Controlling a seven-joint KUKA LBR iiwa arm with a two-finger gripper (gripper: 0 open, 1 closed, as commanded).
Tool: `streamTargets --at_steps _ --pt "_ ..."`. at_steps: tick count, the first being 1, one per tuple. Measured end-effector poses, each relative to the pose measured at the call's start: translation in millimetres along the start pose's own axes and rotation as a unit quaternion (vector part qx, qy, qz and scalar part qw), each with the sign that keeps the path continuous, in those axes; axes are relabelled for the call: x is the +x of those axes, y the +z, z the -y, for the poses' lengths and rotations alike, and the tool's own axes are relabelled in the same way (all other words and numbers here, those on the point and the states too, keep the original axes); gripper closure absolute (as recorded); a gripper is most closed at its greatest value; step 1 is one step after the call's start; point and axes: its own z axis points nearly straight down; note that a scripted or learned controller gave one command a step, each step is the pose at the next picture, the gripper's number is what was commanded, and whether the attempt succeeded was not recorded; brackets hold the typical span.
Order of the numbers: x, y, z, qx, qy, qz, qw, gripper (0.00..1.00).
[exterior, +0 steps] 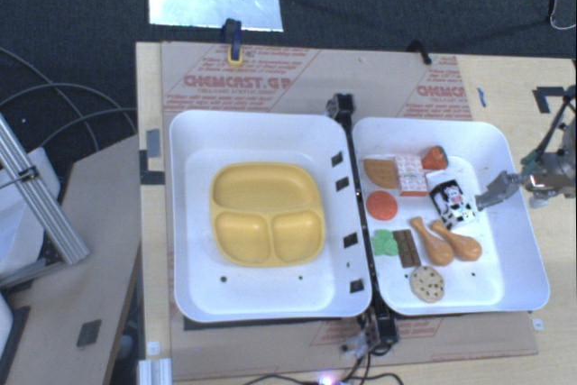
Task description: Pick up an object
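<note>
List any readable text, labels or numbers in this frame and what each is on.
"CHEMCAST GP", red print, partly blurred: on the brown board under the bins, above the left bin.
The same red print, cut off and not readable in full: on the board above the right bin.
Black marks on the small black-and-white carton in the right bin: too small to read.
Nothing legible on the yellow tray.
</note>
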Motion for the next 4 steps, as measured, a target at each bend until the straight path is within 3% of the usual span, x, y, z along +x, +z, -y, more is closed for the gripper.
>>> streamTargets --at_steps 1,4 --pt "0 -11 -1 -0.002 -0.002 0.001 1.0000 1.00" --pt "2 -44 7 -0.003 -0.003 0.000 1.0000 1.00"
